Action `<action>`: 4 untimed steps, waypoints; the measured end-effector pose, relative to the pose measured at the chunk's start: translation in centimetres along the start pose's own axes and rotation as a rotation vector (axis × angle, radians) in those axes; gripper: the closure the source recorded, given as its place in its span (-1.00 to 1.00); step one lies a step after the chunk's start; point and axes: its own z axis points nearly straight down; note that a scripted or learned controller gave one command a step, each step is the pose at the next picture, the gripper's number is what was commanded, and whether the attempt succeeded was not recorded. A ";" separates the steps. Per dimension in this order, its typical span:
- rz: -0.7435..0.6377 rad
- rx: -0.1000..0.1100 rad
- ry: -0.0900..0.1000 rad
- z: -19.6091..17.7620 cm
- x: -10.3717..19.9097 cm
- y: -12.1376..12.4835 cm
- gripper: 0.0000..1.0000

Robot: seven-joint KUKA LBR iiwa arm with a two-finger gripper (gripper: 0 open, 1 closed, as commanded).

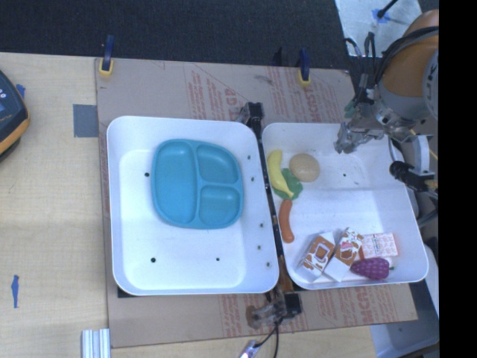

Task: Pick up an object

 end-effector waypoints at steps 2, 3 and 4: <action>0.002 0.002 0.000 -3.8 11.7 -9.3 1.00; 0.000 0.004 0.000 -4.8 11.6 -9.3 1.00; -0.001 0.006 -0.001 -5.8 11.5 -9.3 1.00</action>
